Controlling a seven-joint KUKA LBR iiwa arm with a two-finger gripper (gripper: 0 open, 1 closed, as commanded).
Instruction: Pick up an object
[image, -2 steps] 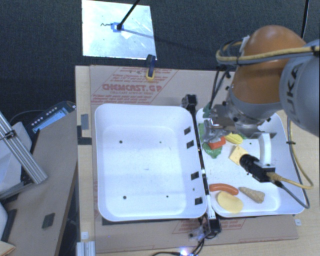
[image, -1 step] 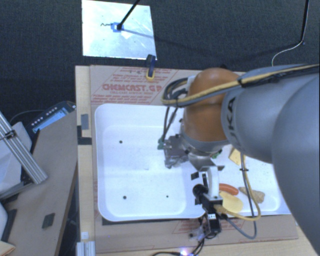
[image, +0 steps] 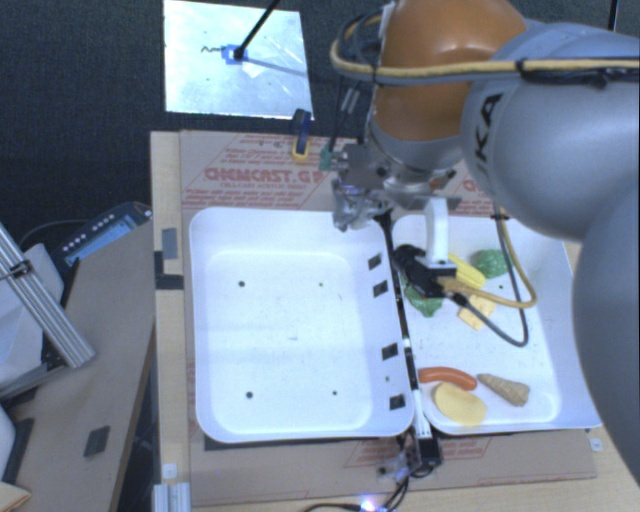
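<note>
Camera view: tool (image: 352, 212) hangs by left bin's (image: 205, 300) far right corner; cannot tell its grip

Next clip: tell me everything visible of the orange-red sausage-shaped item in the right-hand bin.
The orange-red sausage-shaped item lies flat on the floor of the right white bin, near its front left corner. It is slender, slightly curved, round-ended, smooth and glossy like plastic, its length running left to right. A pale yellow rounded piece sits just in front, touching or nearly so; a tan cone-shaped piece lies off its right end.
</note>
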